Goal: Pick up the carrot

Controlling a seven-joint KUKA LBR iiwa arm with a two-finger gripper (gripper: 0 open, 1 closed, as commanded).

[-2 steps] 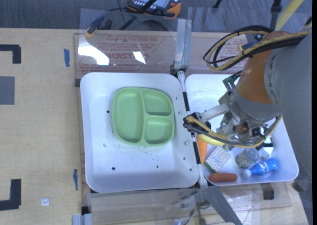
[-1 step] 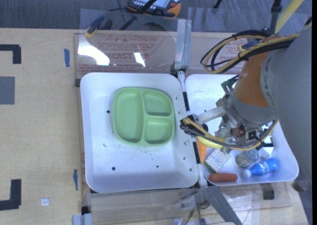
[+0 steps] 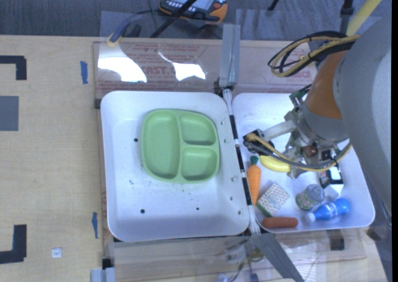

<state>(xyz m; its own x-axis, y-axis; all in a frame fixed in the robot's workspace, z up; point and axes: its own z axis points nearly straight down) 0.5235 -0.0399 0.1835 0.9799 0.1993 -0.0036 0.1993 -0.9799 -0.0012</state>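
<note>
The orange carrot with a green top lies along the left wall of the right bin, pointing toward the front. My gripper hangs over the middle of that bin, to the right of the carrot and a little behind it, above the yellow banana. Nothing shows between carrot and gripper but the banana; the carrot rests on the bin floor, apart from the gripper.
In the right bin, a checkered packet, a red sausage, a clear jar and a blue bottle lie near the front. The left bin holds a green divided plate.
</note>
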